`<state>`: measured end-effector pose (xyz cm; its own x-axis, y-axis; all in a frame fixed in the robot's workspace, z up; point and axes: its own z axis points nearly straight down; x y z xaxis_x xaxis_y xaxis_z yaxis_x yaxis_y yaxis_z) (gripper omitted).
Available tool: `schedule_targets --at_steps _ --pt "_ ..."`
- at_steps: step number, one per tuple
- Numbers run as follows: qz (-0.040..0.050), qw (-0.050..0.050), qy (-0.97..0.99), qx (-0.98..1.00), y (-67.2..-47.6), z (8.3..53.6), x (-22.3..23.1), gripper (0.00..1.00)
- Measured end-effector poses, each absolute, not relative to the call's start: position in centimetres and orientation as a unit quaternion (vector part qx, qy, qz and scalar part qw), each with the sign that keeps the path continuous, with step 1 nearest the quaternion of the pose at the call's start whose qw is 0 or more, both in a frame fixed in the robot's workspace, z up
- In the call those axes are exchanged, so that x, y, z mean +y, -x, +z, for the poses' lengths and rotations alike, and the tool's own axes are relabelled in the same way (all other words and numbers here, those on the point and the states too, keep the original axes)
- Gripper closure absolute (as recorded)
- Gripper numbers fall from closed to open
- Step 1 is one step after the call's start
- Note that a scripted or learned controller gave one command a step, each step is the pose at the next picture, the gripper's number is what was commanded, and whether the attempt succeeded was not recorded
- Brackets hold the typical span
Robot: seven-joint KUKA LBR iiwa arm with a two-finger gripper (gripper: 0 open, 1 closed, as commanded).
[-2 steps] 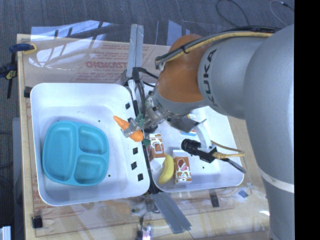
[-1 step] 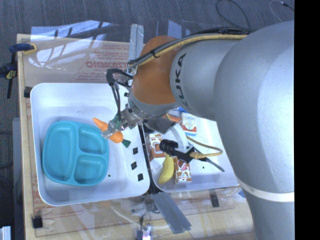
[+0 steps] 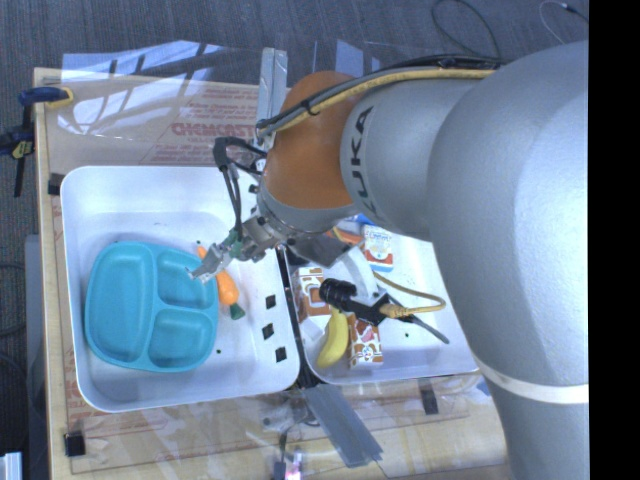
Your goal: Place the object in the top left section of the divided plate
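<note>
Gripper (image 3: 210,266) sits over the right rim of the blue divided plate (image 3: 92,313) in the left bin (image 3: 130,208). Claw state: can't tell, too small and blurred. Toy carrot (image 3: 229,290) lies on the bin floor just beside the plate's right edge, green end pointing down, right at the claw tip; contact unclear. Plate sections are bare, with open floor above and below the plate. Arm (image 3: 430,158) covers most of the right bin (image 3: 425,353); a banana (image 3: 333,340) and cartons are partly visible.
</note>
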<state>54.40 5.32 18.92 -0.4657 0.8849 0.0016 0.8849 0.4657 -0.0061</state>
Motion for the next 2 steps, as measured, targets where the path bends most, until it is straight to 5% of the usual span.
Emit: schedule_targets --at_steps 1,2 --pt "-0.0019 -0.003 0.524 -0.852 -48.9 10.5 10.8 0.00" --pt "0.0075 -0.001 0.466 -0.885 -56.4 9.0 19.0 0.00"
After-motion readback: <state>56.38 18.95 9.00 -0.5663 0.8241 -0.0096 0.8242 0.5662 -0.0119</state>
